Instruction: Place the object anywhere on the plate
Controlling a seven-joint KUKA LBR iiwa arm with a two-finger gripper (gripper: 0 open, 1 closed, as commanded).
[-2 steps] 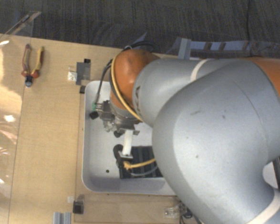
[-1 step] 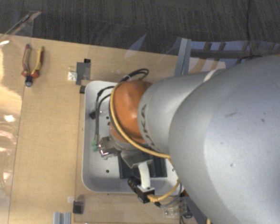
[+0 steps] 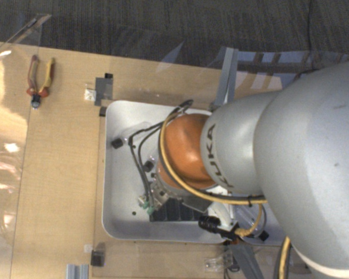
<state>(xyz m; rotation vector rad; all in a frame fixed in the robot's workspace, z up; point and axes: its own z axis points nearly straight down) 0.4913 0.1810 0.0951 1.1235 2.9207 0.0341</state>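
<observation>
Grey arm [image 3: 293,150] hides gripper [image 3: 149,201] low inside white bin [image 3: 115,179].

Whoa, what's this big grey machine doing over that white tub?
A grey robot arm with an orange band is reaching down into a shallow white bin on a wooden bench. Its wrist and cables cover most of the bin, so I can't tell what it is handling, if anything. A pair of pliers lies off to the side, untouched.

High overhead slant, close over bin [image 3: 116,161]
</observation>
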